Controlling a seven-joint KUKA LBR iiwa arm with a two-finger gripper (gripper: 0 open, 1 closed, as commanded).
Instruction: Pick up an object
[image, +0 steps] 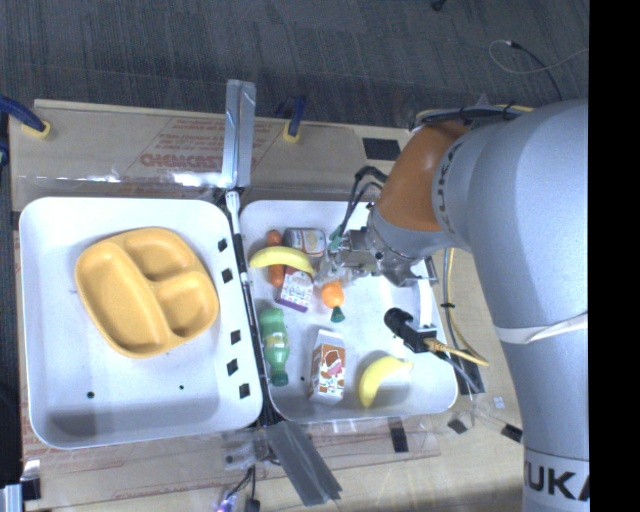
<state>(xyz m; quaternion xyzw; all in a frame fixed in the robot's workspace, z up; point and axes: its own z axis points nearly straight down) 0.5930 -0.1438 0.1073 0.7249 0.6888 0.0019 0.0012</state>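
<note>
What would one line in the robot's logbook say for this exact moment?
hand: low in right bin, over orange carrot | left bin: yellow tray | nothing seen gripped

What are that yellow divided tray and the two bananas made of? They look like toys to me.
The yellow divided tray looks like moulded plastic with a matte finish: one even colour, rounded compartment edges, no sharp glare. The banana near the bin's top and the banana near its lower edge are probably plastic play food, judging by their smooth, uniform yellow skin with a soft sheen, though real fruit cannot be ruled out.
</note>
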